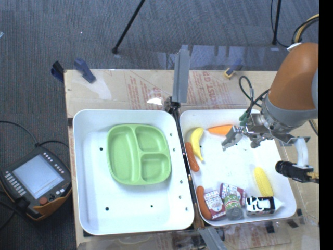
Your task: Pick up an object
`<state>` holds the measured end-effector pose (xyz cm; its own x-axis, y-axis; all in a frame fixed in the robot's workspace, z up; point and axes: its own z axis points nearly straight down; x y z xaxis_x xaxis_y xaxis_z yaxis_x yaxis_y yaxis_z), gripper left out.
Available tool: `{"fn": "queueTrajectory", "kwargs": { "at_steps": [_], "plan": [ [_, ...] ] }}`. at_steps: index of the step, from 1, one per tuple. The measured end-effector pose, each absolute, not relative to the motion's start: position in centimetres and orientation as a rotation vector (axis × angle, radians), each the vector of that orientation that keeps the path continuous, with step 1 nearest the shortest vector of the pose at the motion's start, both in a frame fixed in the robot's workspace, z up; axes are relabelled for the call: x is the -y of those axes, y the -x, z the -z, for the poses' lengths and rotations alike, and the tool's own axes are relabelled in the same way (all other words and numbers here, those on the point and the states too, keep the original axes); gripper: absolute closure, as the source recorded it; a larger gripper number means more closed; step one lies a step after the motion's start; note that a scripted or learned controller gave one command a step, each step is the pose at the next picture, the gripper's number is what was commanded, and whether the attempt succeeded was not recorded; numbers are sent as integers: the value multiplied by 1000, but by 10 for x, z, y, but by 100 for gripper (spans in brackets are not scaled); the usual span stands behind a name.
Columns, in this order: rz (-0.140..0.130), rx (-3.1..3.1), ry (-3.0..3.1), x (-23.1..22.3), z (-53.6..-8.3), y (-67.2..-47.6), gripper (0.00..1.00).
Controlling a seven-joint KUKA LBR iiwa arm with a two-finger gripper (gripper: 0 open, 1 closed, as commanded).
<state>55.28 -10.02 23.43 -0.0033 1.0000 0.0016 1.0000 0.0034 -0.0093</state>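
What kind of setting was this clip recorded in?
Most likely a robotics lab test bench, not a real kitchen: two white bins on a taped cardboard-topped bench, toy food such as a banana and corn, a teach pendant on the carpet, and tripod legs behind.

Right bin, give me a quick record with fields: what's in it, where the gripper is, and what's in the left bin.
right bin: banana, carrot, corn, two sausages, cartons along the near edge
gripper: above the right bin's far part, beside the carrot, holding nothing
left bin: green plate with three compartments
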Motion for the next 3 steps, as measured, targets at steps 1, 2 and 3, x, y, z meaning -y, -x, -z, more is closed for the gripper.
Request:
{"fn": "queueTrajectory", "kwargs": {
  "at_steps": [1, 2, 3],
  "plan": [
    [-7, 2151, 2280, 136, -106, -595, 0],
    [-7, 2104, 2325, 145, -83, -644, 0],
    [-4, 2354, 2072, 151, -99, -633, 0]
  ]
}}
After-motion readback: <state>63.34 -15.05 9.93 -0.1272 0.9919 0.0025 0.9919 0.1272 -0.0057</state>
